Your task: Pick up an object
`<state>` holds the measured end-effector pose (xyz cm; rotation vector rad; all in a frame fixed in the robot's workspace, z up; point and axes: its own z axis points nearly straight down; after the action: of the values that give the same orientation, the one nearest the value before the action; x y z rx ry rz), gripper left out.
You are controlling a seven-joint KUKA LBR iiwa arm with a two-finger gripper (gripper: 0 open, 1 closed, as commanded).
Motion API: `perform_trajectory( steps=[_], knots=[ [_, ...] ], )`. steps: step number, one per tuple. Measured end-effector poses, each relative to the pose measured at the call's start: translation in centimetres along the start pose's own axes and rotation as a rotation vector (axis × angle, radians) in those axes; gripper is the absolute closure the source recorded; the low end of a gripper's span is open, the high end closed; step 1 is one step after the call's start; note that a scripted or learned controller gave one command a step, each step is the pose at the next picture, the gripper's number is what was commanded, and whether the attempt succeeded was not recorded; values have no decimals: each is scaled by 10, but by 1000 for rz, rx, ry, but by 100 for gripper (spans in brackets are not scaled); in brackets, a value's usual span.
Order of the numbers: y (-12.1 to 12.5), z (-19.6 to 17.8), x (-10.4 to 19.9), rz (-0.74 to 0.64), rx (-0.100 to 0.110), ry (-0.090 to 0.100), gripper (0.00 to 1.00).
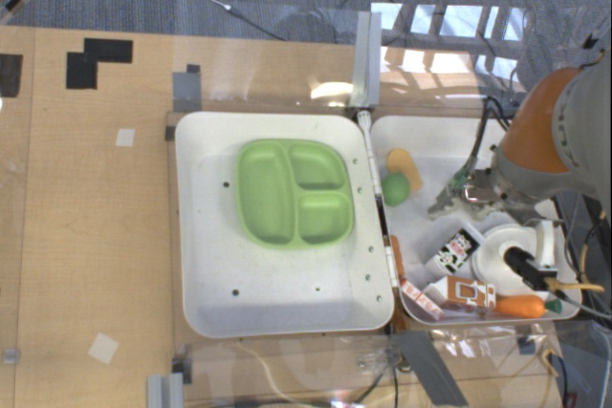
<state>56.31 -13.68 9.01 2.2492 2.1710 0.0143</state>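
The right bin [435,134] holds several small objects. A green ball [395,189] lies by its left wall, with a pale yellow piece [405,165] just behind it. A black-and-white carton [458,250] sits mid-bin, and a white cup [505,255] is to its right. An orange carrot [521,306] and a brown box [470,292] lie along the front wall. My gripper [457,197] hangs low over the bin's middle, right of the green ball and just behind the carton. Nothing is visibly held in it.
The left bin [206,291] holds a green divided plate [294,192]. The grey arm with its orange band [540,124] covers the right bin's far right side. A metal post [364,57] stands behind the wall between the two bins. Cables run near the wrist.
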Motion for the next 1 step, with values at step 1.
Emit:
perform_trajectory(
  steps=[1],
  knots=[
    [-44, -1, -45, 6, 2, -1, 0]
  ],
)
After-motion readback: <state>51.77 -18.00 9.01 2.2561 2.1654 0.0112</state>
